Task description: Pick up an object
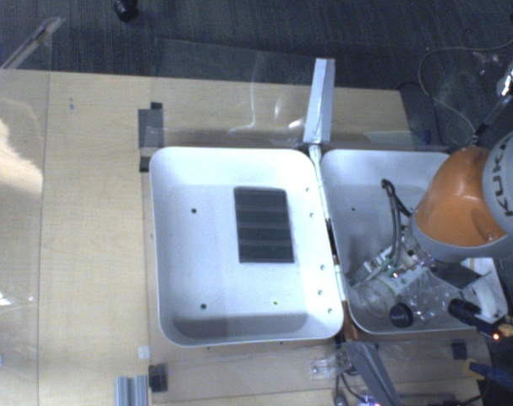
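A dark grey ribbed rectangular block (262, 225) lies flat in the middle of the left white bin (176, 252). My gripper (390, 271) is low in the near part of the right bin (357, 193), below the orange band of the arm (459, 201). A clear, glassy item (371, 295) lies on the bin floor just under and left of the gripper; its shape is hard to make out. Whether the gripper touches it is hidden by the wrist and cables.
A raised divider (327, 227) separates the two bins. The arm covers most of the right bin's right half. Wooden bench surface (79, 227) stretches to the left, with a clear panel over it.
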You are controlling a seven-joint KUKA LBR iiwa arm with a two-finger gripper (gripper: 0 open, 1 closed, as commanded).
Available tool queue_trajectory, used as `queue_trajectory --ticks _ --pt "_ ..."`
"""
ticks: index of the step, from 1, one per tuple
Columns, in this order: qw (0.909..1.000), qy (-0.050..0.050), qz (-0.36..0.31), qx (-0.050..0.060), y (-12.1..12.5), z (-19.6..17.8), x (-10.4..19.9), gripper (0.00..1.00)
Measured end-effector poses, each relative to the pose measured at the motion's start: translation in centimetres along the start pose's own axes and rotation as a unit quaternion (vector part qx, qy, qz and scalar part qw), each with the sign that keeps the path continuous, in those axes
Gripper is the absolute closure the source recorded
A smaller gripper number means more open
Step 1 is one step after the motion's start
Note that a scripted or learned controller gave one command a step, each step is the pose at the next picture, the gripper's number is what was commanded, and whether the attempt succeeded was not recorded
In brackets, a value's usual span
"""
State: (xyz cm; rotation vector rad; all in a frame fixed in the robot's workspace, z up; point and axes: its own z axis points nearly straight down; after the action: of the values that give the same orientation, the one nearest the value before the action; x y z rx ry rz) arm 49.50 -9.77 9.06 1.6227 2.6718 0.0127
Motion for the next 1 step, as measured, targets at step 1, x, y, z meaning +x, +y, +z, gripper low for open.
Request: queue_trajectory --ticks 1 --pt "0.9778 0.001 0.209 0.002 4.41 0.21 -2.65 0.0"
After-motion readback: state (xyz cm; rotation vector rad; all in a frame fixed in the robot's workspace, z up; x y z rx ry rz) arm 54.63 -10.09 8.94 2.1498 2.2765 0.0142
